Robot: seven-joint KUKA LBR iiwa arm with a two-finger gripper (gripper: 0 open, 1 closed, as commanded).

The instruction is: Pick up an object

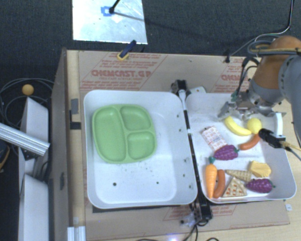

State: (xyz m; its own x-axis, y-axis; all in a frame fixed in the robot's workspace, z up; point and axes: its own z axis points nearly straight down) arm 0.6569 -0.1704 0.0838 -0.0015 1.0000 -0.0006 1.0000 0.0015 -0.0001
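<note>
Grey hand [234, 105] sits low at the right bin's [291, 177] far side; can't tell its state. Toy banana [237, 126] lies just beside it, toward the viewer, long axis slanting across the bin w/ lemon [254, 125] touching it.

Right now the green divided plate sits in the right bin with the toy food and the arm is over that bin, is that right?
Not quite. The camera view shows the green divided plate in the left bin, alone. The toy food, such as the banana and carrot, lies in the right bin, and the arm is over that bin.
</note>
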